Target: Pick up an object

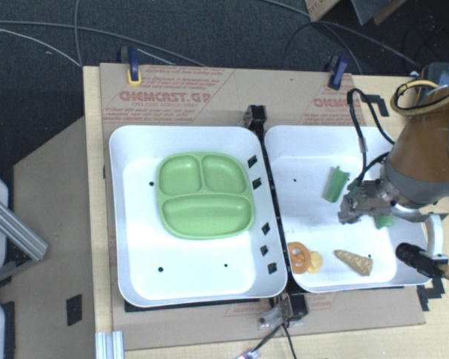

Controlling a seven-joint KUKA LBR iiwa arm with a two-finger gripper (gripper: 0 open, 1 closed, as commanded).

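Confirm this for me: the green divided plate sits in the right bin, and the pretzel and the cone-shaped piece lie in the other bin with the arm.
Not quite. The camera view shows the green divided plate in the left bin, not the right. The rest holds: the pretzel and the cone-shaped piece lie in the right bin, where the arm reaches in.

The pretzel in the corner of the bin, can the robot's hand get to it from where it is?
Probably yes. The pretzel lies uncovered in the right bin, and the hand is already over that bin. The bin wall beside the pretzel might crowd the grab.
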